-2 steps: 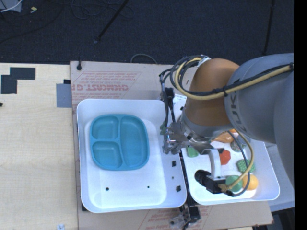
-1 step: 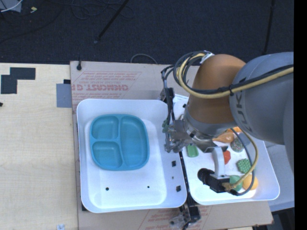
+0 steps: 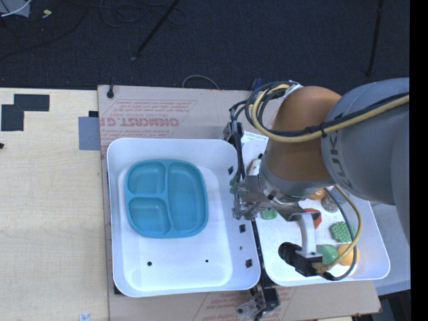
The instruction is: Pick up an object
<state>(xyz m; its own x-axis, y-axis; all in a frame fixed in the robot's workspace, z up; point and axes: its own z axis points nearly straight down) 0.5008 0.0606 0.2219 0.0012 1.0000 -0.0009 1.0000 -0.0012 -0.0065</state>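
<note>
At the near edge, the white bin [image 3: 374, 273] on the view's right holds the loose small things that could be picked up. A smooth green piece [image 3: 328, 251] lies just beside a yellow piece [image 3: 349, 255] near the bin's front wall. Just behind them is a green piece with a bumpy texture [image 3: 341, 231]. Further back a red-orange piece [image 3: 309, 212] shows under the arm, and a smaller green bit [image 3: 269, 213] lies near the bin's inner wall. They are too small and too covered to name more exactly.

The other white bin [image 3: 167, 266] sits touching it on the view's left. Its near part is bare white floor with a few dark specks. A blue divided plate [image 3: 166, 198] with three compartments lies flat in its far half.

The arm [image 3: 301, 146], grey with an orange band, reaches in above the right-hand bin and covers much of it. Its lower end hangs by the wall where the two bins meet. The arm's bulk hides the jaws, so I cannot tell whether they are open or closed, and nothing can be seen held.

Both bins rest on a cardboard sheet [image 3: 154, 116] with red print. It lies on a pale wooden surface [image 3: 47, 212]. Beyond is dark floor [image 3: 200, 32] with cables.
</note>
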